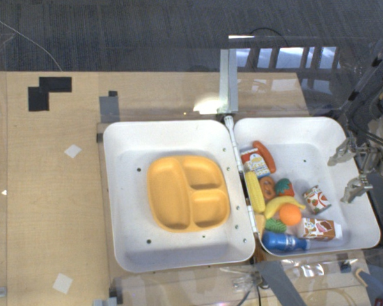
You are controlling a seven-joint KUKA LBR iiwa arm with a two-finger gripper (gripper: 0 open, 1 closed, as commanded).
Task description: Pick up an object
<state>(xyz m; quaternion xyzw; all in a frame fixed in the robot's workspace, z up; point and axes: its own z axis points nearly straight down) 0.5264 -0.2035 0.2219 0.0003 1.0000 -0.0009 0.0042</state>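
Observation:
The right bin (pixel 306 133) holds a heap of toy food along its left and front sides. Among the heap are a red sausage (pixel 264 153), a yellow corn cob (pixel 253 192), a banana (pixel 279 205), an orange (pixel 291 216), a blue bottle (pixel 282 242) and two small cartons (pixel 316 200) (pixel 320 229). My gripper (pixel 341 178) hangs over the right edge of this bin, open, with nothing between its two metal fingers (pixel 339 153). It is to the right of the strawberry-print carton and apart from it.
The left bin (pixel 124 159) holds a yellow divided plate (pixel 186 193). A metal post (pixel 228 80) stands behind the seam between the bins. Bare white floor lies at the back right of the right bin. Cables and arm parts crowd the right edge.

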